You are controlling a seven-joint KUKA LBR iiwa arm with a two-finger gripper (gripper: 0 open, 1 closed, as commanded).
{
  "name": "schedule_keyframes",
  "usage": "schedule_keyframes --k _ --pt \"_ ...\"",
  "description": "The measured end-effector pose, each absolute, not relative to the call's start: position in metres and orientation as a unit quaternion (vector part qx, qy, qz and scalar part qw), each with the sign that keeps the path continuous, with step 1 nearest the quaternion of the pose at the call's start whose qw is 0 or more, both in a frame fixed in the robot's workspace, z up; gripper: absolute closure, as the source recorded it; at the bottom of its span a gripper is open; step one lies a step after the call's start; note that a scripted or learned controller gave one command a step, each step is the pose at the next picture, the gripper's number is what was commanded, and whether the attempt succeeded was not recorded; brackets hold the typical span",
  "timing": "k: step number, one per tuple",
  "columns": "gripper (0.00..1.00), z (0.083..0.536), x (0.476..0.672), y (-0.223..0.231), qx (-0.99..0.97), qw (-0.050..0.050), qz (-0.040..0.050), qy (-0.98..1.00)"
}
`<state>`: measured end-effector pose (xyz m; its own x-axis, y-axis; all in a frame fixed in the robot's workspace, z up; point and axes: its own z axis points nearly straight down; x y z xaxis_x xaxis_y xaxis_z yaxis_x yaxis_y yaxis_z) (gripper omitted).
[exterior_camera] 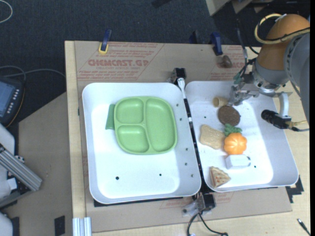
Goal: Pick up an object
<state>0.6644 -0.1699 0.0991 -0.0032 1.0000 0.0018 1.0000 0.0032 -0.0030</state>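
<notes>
Bins [98, 132] x2: left w/ 1 green tray [145, 124], right w/ 6 items; fingers [236, 96] state unclear.

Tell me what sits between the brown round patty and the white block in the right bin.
In the camera view, the orange toy fruit with its green leaf lies between the brown patty and the white block.

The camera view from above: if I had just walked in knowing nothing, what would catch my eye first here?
Probably the pale green divided tray, lying in the left white bin. Next, the bright little orange pumpkin in the right white bin, among a brown disc, a cracker-like piece and a wedge. Then the grey and orange arm reaching in from the right, its tool over that bin's far end.
</notes>
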Motion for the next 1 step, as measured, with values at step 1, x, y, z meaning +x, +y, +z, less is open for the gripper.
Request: schedule_keyframes --k 1 --pt "1.0 0.1593 0.6578 -0.1673 -0.707 -0.003 -0.0015 -0.707"
